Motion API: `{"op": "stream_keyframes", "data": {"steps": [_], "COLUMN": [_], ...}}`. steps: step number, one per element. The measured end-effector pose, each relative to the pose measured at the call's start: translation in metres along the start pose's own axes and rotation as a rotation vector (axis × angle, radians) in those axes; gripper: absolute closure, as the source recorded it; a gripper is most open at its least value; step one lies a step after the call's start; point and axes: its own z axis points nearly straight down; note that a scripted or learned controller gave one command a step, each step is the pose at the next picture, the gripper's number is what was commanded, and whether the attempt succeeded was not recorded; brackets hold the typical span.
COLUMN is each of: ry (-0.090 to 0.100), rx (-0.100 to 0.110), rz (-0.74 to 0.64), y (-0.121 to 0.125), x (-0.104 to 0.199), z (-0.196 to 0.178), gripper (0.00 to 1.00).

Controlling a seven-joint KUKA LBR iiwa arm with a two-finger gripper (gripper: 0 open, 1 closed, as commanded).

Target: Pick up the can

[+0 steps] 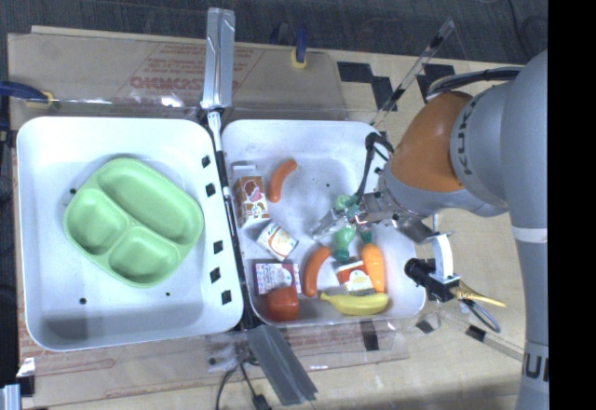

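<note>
Grey arm with its orange band reaches from the right into the right bin. Its pincer is low among the toy food; whether it is apart or together, I cannot tell. Left of it lies the can, beside a sausage. Farther left, a green tray sits in the left bin.
</note>
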Motion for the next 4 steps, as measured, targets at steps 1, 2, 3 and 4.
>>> {"op": "stream_keyframes", "data": {"steps": [1, 2, 3, 4], "ry": [0.000, -0.001, 0.000, 0.001], "rx": [-0.002, 0.000, 0.000, 0.003], "rz": [0.041, 0.037, 0.452, 0.418], "y": [-0.031, -0.031, -0.004, 0.029], "x": [-0.004, -0.005, 0.006, 0.032], "z": [0.000, -0.009, -0.096, -0.009], "gripper": [0.00, 1.00, 1.00, 1.00]}}
